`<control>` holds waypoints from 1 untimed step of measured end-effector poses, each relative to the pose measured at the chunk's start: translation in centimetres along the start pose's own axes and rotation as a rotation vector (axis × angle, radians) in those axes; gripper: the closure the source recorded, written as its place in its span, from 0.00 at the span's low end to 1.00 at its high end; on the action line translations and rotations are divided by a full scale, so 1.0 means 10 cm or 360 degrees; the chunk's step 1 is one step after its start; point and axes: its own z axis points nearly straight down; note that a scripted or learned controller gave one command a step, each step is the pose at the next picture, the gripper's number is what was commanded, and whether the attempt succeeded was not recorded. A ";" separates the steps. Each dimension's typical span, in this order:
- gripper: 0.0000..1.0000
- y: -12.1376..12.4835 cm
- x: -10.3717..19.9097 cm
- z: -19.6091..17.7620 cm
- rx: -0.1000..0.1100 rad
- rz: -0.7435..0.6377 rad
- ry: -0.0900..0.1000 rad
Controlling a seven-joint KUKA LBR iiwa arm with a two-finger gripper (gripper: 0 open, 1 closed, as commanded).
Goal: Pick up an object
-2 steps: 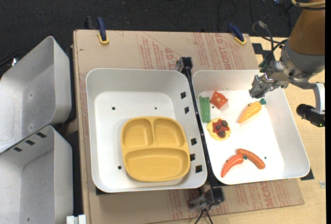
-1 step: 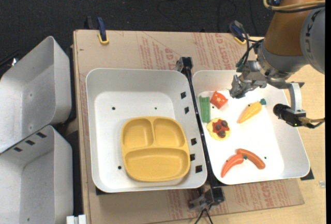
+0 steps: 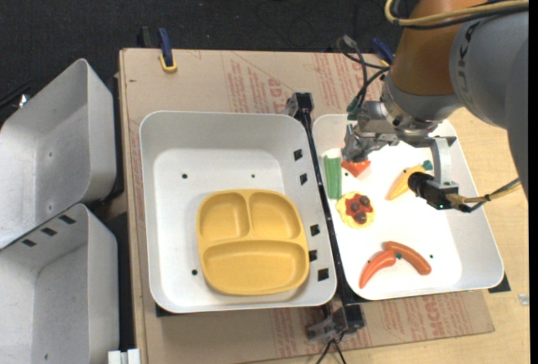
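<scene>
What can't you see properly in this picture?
- The gripper fingers: the arm's wrist covers them from above, so open or shut is unclear.
- The red toy: partly under the gripper, its shape is unclear.
- The right bin: its upper part is covered by the arm.

A divided tray (image 3: 251, 241) lay in the left bin (image 3: 160, 211). In the right bin (image 3: 475, 249), a hot dog (image 3: 395, 261) lay at five o'clock from a small pizza (image 3: 356, 208).

smooth matt plastic for the yellow divided tray (image 3: 251, 250) and both white bins (image 3: 160, 186); rough printed cardboard (image 3: 244, 81) beneath; glossy orange shell on the arm (image 3: 437, 26).
</scene>
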 end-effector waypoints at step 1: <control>1.00 -0.04 0.58 0.02 0.0001 -0.0001 0.0000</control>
